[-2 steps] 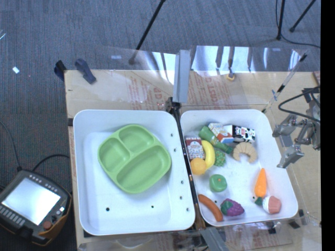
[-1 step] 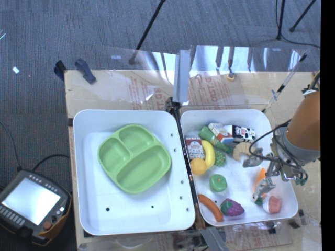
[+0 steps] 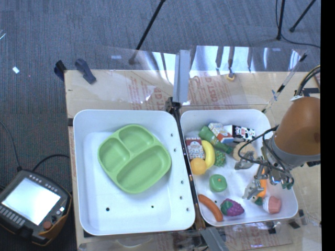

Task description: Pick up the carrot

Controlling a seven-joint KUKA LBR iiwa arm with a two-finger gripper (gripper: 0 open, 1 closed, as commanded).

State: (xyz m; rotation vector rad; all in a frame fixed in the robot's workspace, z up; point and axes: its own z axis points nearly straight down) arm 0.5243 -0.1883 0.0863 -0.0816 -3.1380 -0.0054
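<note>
The carrot (image 3: 262, 186) is a small orange piece with a green leafy end pointing down-left, in the right bin (image 3: 205, 120) near its right wall. My gripper (image 3: 261, 184) comes down from the orange-banded wrist (image 3: 298, 128) onto it. The metal fingers (image 3: 253, 188) stand on either side of the orange body and look shut on it. I cannot tell whether the carrot touches the bin floor.
Close by in the right bin lie a pink cup (image 3: 273, 205), purple grapes (image 3: 232, 207), a sausage (image 3: 210, 207) and a green round piece (image 3: 218, 182). Banana (image 3: 209, 153), orange (image 3: 198, 166) and cartons (image 3: 222, 132) sit farther back. The left bin holds a green divided plate (image 3: 134, 158).
</note>
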